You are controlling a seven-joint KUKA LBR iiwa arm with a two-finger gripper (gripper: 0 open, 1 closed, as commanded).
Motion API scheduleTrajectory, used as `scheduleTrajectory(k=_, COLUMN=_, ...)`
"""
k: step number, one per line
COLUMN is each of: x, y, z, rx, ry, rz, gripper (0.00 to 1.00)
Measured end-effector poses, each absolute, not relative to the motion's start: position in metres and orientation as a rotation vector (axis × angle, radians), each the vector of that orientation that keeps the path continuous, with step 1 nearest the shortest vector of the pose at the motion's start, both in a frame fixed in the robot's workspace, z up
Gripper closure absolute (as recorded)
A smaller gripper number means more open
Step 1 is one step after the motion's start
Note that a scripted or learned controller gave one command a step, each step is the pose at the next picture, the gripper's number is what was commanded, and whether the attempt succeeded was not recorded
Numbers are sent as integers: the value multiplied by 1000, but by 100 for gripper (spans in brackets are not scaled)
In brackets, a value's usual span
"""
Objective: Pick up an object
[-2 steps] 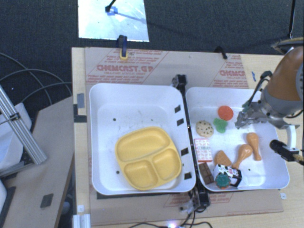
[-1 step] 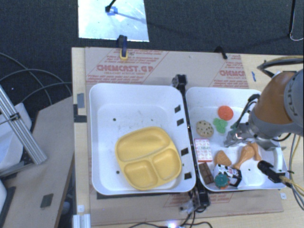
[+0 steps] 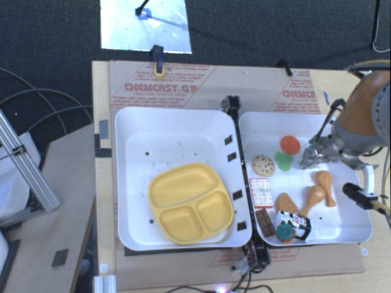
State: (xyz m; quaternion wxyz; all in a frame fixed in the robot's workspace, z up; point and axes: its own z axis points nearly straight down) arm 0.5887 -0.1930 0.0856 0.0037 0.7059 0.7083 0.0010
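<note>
One gripper (image 3: 309,158), metallic, seen low over right bin (image 3: 354,229); finger opening cannot be told, nothing seen held. Glossy red ball (image 3: 290,144) and green lump (image 3: 283,160) lie just beside it, left. Two tan drumstick shapes (image 3: 324,186) near, below. Speckled round cookie (image 3: 263,165) further left. Grey arm (image 3: 366,124) reaches in from right, angled down. Yellow three-compartment tray (image 3: 191,202), smooth plastic, sits in left bin (image 3: 177,127).

At the right of the frame lie a red ball (image 3: 290,144), a green lump (image 3: 283,160), a round cookie (image 3: 263,165) and two brown drumsticks (image 3: 324,187), all flat, near each other.
</note>
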Motion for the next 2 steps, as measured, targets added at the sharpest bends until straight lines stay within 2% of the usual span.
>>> scheduleTrajectory(k=2, x=589, y=-192, z=107, rx=2205, ry=2225, rz=8, gripper=100)
